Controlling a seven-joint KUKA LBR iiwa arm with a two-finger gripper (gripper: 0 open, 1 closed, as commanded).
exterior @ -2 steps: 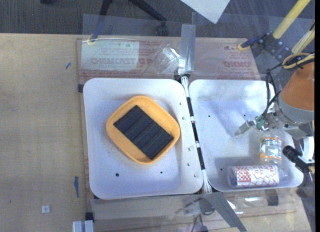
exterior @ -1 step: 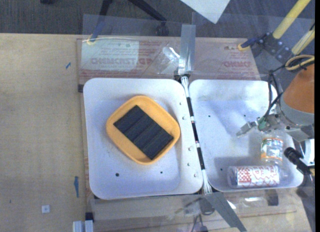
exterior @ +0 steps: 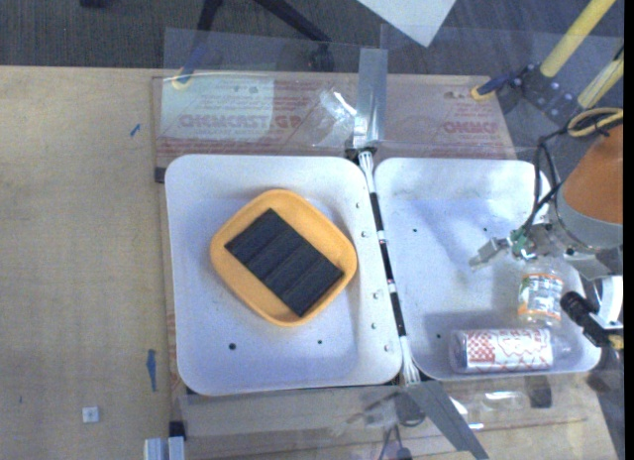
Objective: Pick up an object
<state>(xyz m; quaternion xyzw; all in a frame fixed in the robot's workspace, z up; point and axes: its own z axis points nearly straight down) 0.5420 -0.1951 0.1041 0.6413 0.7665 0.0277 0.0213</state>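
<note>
My arm (exterior: 594, 190) leaning in over the right bin's (exterior: 446, 200) far edge, my gripper (exterior: 540, 299) low inside that bin, red-and-white checked can (exterior: 503, 349) lying on its side near the bin's front wall, just beside the gripper

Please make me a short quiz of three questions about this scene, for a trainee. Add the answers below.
1. True or false: the yellow tray lies in the right bin.
2. Which thing lies nearest the right bin's front wall? A) can B) small bottle C) yellow tray
3. Fill in: the arm reaches over the ___ bin.

Key: 1 false, it lies in the left bin. 2 A. 3 right.
</note>
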